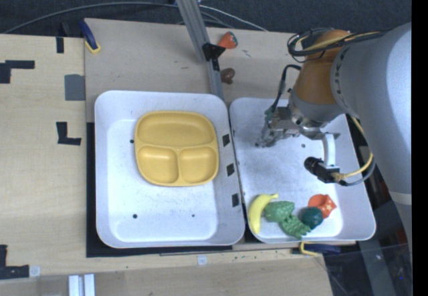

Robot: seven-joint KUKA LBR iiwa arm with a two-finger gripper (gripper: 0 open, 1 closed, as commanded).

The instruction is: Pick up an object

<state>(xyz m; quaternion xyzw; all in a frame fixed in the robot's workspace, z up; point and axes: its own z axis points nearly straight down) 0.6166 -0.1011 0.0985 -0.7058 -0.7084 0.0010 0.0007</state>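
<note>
While no writing is readable, the hand point(269, 135) hangs over the right bin point(358, 224), grip unclear.

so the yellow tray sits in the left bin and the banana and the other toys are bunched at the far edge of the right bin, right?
Not quite. The toys are bunched at the near edge of the right bin, not the far one: the camera view shows the banana and the others along its bottom rim. The yellow tray does sit in the left bin.

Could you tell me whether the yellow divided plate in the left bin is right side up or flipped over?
Right side up: the yellow plate shows its three recessed compartments facing upward.
</note>
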